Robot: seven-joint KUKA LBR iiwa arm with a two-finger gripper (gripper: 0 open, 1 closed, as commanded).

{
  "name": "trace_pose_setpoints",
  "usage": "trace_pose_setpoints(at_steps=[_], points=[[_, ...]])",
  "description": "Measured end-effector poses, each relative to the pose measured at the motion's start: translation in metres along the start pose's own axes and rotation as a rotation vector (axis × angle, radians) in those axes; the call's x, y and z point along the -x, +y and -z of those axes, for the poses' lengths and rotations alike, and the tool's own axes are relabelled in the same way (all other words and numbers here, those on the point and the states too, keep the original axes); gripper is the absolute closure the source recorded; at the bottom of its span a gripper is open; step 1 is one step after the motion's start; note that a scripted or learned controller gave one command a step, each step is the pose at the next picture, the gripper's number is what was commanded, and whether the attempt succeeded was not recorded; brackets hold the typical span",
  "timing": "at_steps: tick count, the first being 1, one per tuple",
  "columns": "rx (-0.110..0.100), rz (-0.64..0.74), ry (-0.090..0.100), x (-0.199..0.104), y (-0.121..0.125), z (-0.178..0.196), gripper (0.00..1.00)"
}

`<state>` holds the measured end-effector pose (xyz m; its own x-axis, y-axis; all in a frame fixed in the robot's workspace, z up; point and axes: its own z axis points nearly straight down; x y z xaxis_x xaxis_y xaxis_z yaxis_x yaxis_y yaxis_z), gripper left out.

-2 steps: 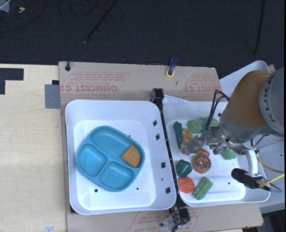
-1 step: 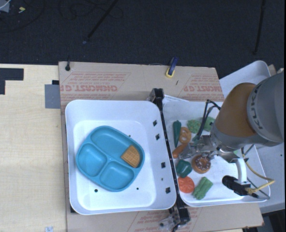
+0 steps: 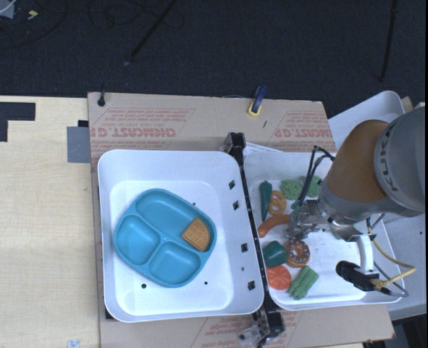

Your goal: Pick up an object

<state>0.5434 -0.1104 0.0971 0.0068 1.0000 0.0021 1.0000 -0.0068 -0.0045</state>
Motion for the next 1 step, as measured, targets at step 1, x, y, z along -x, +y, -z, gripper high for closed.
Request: trace_pose_setpoints(at_steps=[1], points=[[0.006, 0.006, -0.002, -0.0024, 0.0083, 0.058, 1.0]])
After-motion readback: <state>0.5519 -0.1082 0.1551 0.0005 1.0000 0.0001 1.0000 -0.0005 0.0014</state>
